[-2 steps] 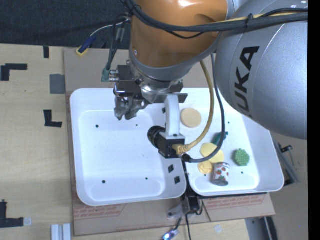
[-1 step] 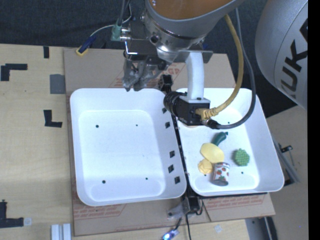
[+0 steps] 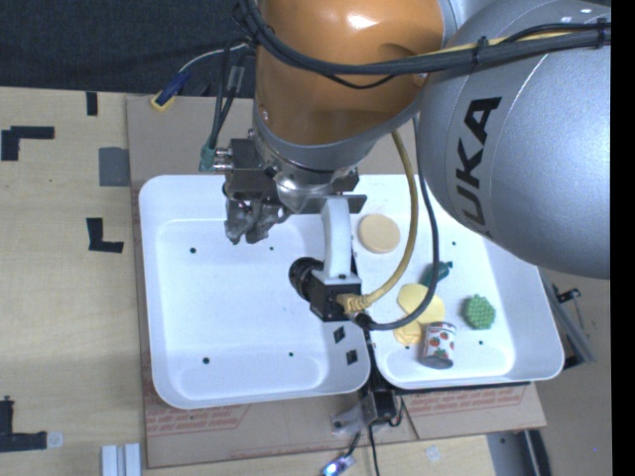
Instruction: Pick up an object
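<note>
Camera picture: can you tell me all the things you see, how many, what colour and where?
White bins: two, side by side on the bench; the right one is partly under the arm.
Round disc: one, tan, right bin, far end.
Yellow pieces: a small heap, right bin, near end.
Bumpy green toy: one, right bin, right of the yellow pieces.
Small red and white object: one, right bin, near edge.
Dark green piece: one, by the yellow cable.
Cardboard sheet: one, brown, under the bins.
Arm: one, grey and orange.
Gripper: one, dark, over the left bin's far end.
</note>
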Controlling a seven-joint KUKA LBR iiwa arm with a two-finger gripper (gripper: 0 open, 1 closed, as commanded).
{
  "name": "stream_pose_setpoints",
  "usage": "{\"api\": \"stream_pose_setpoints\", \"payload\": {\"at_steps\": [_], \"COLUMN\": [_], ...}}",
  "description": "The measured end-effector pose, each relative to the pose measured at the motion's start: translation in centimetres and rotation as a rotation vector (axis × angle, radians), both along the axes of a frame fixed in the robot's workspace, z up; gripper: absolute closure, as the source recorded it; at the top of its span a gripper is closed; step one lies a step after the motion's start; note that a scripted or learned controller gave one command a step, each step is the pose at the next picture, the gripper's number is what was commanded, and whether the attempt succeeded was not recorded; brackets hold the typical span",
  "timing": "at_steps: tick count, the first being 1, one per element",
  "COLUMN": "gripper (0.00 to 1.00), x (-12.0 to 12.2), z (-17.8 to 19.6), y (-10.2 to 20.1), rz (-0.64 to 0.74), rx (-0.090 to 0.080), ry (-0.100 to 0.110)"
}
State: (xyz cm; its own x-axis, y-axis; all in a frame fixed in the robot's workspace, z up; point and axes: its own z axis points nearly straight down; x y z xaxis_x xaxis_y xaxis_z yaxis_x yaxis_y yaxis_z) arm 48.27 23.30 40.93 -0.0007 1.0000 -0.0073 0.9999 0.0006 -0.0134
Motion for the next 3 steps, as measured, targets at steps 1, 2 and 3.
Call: {"api": "stream_pose_setpoints", "payload": {"at_steps": [1,2,3], "gripper": [1.0,1.0,1.0], "x": [0.1,0.0,0.9], "z": [11.9,-0.7,13.3], "y": [0.1,0.0,0.1], "rz": [0.002,0.0,0.002], "rx": [0.012,-0.001,0.013], "ry": [-0.023,0.002,-0.025]}}
